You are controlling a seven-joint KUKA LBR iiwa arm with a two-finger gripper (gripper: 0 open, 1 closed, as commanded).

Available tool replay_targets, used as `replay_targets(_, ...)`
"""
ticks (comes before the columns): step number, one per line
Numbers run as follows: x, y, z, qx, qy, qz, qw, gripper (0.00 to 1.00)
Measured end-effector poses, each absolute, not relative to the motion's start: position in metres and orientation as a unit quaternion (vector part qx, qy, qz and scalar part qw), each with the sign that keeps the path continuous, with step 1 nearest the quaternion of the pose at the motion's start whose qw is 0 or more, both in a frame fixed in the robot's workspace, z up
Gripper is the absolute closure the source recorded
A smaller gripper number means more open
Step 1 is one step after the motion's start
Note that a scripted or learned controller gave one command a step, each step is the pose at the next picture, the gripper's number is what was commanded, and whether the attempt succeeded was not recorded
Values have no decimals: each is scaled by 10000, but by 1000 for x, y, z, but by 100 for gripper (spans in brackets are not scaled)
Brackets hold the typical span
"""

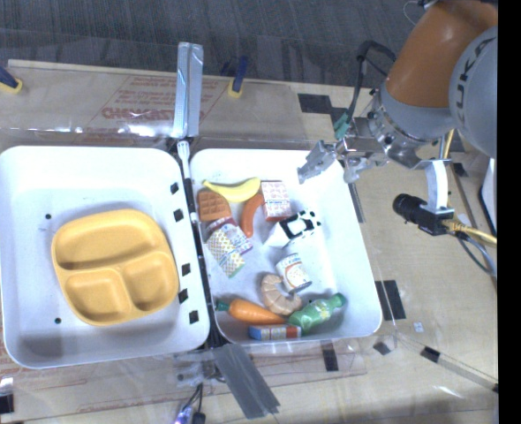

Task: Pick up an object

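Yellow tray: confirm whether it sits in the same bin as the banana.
No, the yellow tray lies alone in the left bin, while the banana is in the right bin.

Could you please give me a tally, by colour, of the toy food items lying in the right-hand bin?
Yellow: 1, the curved plastic banana
Orange: 2, the long carrot and a wedge below the banana
Green: 1, the bottle
Brown or tan: 2, the waffle-like slab and the ridged shell-shaped piece
Black and white: 1, the small carton
Printed packs and cans: 4
Total: 11

Single fixed overhead camera, slanted down over both bins (31,170)
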State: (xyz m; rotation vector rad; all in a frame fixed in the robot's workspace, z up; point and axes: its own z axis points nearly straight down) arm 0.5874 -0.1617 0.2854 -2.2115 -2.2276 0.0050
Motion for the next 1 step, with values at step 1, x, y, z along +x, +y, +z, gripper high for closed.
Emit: replay_targets(1, 599, -132, 120, -7467, -6652, -34, -51, 0)
